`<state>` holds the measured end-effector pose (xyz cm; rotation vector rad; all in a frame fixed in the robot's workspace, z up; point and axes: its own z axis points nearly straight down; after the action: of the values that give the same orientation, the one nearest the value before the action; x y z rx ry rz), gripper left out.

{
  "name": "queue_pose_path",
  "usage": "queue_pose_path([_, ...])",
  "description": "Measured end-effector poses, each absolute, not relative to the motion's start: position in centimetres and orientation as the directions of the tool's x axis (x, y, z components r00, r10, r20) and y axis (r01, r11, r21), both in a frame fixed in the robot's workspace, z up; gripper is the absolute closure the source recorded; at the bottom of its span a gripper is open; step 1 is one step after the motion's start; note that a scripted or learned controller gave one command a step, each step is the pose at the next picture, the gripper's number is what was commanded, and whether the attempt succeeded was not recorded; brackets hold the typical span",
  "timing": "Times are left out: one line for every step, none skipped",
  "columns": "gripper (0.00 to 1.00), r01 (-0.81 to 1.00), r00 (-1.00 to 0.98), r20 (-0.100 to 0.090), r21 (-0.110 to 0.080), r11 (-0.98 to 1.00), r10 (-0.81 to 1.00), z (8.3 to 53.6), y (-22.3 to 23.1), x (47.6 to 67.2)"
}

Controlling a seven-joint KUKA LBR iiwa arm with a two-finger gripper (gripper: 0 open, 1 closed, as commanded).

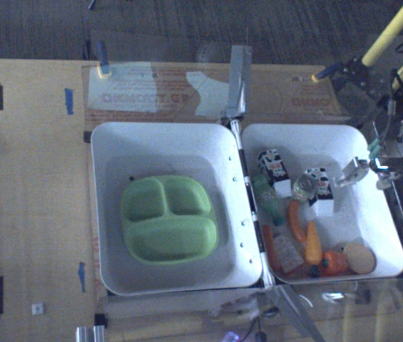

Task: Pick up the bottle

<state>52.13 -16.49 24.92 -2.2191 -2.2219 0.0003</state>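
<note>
Hovering at the right side of the right bin (372, 148), my hand (354, 171) sits low over the bin's upper right part, reaching in from the right edge of the camera view. The metal tip is visible, but whether it is spread or pressed together I cannot tell from this angle. Nothing is visibly held.

The bottle (303, 187) lies near the middle of the right bin: clear, seen roughly end-on with the round top toward the camera, so it reads as standing or leaning steeply. Long axis: cannot fix with confidence; judged close to upright. It touches or nearly touches the cow-patterned carton (320, 186) on its right, with a second such carton (274, 167) to its upper left.

Key relation: bottle lies to the left of my hand in the camera view and slightly lower in frame, near but apart, with the right-hand carton between us. Judgement: the approach has to clear that carton, coming from above rather than sweeping sideways.

Other contents, noted as crowding: a green item (265, 199) by the left wall of the bin, an orange carrot-like piece (313, 242), a red-orange item (333, 262) and a pale egg-shaped thing (360, 258) along the near side. The left bin (108, 155) holds a green divided plate (167, 218); not relevant to this pick.

Status: grasp not yet made. Risk, as I judge it: the clear, smooth body slipping, or catching the carton instead.
</note>
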Motion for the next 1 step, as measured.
queue_pose_path([0.0,0.962,0.274,0.001,-0.004,-0.274,0.962,16.83,-16.21,50.18])
